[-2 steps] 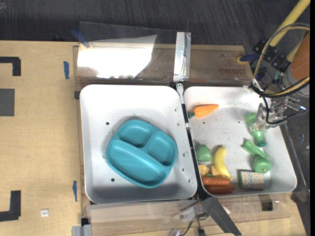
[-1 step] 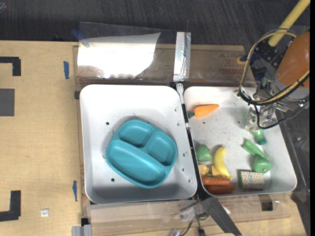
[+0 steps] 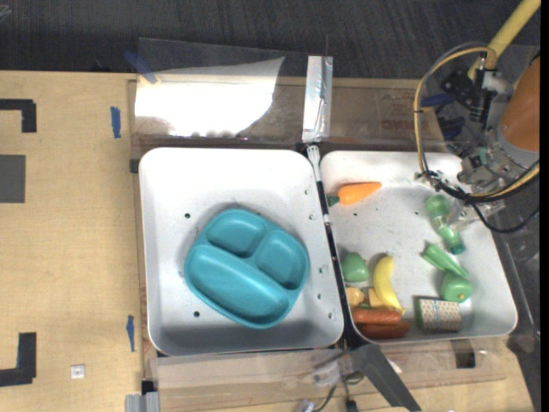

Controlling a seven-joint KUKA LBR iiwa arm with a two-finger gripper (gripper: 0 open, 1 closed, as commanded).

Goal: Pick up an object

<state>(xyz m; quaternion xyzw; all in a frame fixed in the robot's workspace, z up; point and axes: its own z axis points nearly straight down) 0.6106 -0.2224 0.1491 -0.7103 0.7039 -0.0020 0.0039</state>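
The right bin (image 3: 403,202) holds several toy foods. An orange carrot (image 3: 358,192) lies at its back left. A pale green piece (image 3: 437,206) rests by the right wall, with a teal-green piece (image 3: 451,240) and a green wedge (image 3: 443,259) just in front of it. A round green item (image 3: 457,288) and a patterned block (image 3: 439,313) sit at the front right. A green apple (image 3: 355,267), a banana (image 3: 386,281) and a red sausage (image 3: 377,318) cluster at the front left. My gripper (image 3: 461,202) hangs low over the bin's right side, right beside the pale green piece.
The left bin (image 3: 171,187) carries a teal divided plate (image 3: 247,266). A metal divider rim (image 3: 324,230) separates the bins. Cables (image 3: 429,101) loop around the wrist at the upper right. A clear plastic sheet (image 3: 214,93) lies behind the left bin.
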